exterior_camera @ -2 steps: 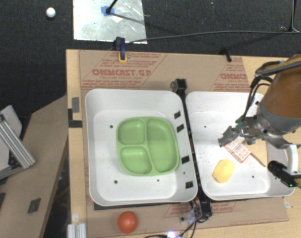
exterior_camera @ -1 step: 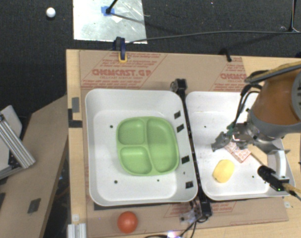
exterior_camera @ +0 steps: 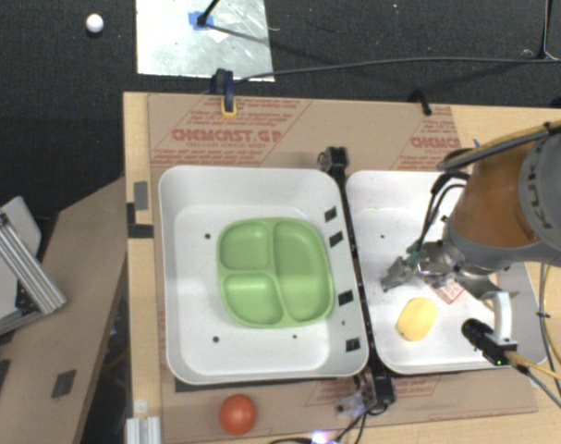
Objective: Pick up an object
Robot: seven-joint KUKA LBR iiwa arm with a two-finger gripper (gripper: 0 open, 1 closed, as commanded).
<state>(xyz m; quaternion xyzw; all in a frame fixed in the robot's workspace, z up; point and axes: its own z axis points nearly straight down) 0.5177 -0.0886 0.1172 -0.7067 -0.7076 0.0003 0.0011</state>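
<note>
Grey arm with orange band reaching into the right bin (exterior_camera: 382, 211); end effector (exterior_camera: 411, 268) just above the yellow lemon-like object (exterior_camera: 416, 319), its opening indeterminable. Left bin (exterior_camera: 183, 202) contains a green divided tray (exterior_camera: 274, 272). Red ball (exterior_camera: 237, 413) on table (exterior_camera: 289, 123).

a robotics lab: grey arm (exterior_camera: 525, 202), cardboard-topped bench (exterior_camera: 262, 128), twin white bins (exterior_camera: 183, 248), trailing cables (exterior_camera: 400, 63)
</note>
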